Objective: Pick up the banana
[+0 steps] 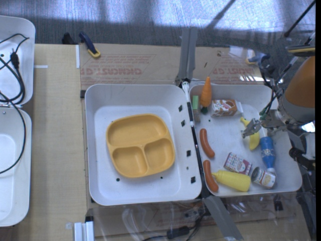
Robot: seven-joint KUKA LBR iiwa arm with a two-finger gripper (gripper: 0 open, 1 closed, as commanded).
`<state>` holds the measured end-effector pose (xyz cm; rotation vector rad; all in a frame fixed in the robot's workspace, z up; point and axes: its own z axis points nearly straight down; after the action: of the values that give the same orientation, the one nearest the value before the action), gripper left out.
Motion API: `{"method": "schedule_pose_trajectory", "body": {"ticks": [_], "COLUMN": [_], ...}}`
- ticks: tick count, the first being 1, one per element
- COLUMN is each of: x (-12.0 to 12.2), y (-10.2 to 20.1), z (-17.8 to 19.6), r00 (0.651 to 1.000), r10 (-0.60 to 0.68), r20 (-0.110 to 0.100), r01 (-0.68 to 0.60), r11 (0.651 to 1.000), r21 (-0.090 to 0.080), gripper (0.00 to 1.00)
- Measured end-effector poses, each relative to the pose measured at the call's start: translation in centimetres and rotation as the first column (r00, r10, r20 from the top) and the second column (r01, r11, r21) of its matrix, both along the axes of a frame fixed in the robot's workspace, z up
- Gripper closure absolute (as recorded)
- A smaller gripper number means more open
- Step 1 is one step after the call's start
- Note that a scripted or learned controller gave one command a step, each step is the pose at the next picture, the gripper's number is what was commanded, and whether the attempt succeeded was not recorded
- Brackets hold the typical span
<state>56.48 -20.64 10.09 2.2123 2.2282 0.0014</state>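
The banana (254, 140) is a small yellow fruit lying in the right bin (225, 92), near its right side. One tip of it pokes out at the upper left, and the rest runs down towards the blue bottle. My gripper (249, 130) reaches in from the right and sits directly over the banana's middle, hiding part of it. The grey arm with its orange band (303, 87) rises behind it at the right edge of the view.
The right bin also holds a carrot (206, 93), a red-and-white packet (223, 108), two sausages (206, 143), a yellow mustard bottle (232, 180), a small box (237, 163), a can (263, 177) and a blue bottle (267, 152) touching the banana. The left bin holds a yellow divided plate (141, 145).
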Motion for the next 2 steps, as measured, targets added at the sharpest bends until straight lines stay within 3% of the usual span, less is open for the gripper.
{"method": "schedule_pose_trajectory", "body": {"ticks": [1,2], "x": [-1.83,-1.86], "y": [6.04,5.99], "z": [1.04,1.88], "r00": [0.973,0.973], "r10": [-0.23,-0.229], "r20": [-0.005,-0.007], "r01": [0.23,0.229], "r11": [0.973,0.974], "r21": [0.001,0.0], "gripper": [0.0,1.0]}}
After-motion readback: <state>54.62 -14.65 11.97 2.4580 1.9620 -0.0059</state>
